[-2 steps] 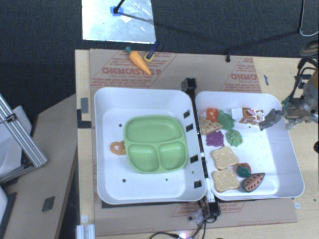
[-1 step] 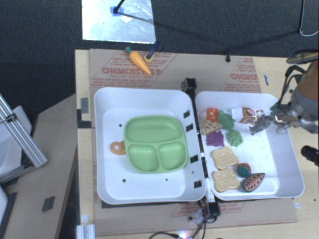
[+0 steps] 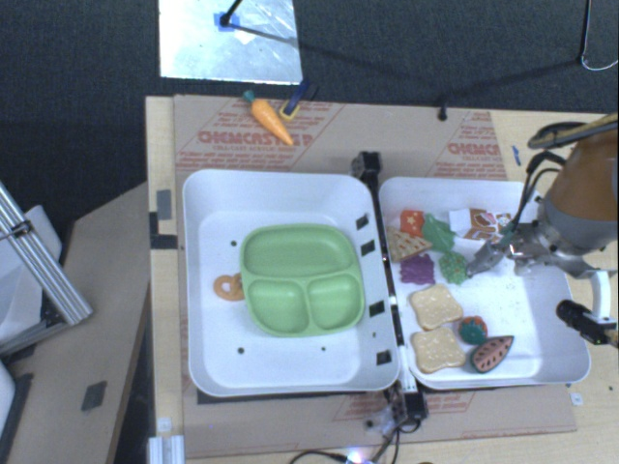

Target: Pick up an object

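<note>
Camera view: the gripper point(image 3: 481, 257) hangs low in the right bin point(image 3: 571, 356), its jaws reaching toward the dark green toy point(image 3: 454, 265); whether they are parted or closed cannot be told. Just beside that toy lie a purple piece point(image 3: 418, 270) and a bread slice point(image 3: 436, 305). A green divided tray point(image 3: 300, 278) sits in the left bin point(image 3: 208, 259).

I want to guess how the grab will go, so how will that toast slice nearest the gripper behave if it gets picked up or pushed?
The upper toast slice lies flat on the right bin floor, so it probably slides rather than rolls. It looks like thin, stiff toy food, likely light. Its low profile may leave the gripper little edge to pinch, and the second toast slice close below could get nudged.
</note>
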Tool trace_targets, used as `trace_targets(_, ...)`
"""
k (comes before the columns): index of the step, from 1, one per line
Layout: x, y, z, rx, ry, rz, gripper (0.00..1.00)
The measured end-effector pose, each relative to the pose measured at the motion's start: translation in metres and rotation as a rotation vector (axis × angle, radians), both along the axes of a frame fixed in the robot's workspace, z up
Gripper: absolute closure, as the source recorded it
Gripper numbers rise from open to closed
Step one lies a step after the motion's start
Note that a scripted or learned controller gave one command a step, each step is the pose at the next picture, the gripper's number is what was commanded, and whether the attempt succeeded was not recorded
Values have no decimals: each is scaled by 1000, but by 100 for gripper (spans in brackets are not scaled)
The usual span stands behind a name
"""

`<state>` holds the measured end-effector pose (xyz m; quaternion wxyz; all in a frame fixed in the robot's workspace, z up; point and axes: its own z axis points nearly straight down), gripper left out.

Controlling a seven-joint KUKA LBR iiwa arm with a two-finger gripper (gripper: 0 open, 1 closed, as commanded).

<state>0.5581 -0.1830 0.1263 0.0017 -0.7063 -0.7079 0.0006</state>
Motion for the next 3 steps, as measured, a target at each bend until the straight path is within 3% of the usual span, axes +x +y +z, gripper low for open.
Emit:
trace_targets(1, 1, 0, -42, -1, -6, -2, 0)
trace_targets(2, 4, 0, -28, -3, -12, -1, 100)
trace_targets(3, 0, -8, 19, -3, -8, -3, 100)
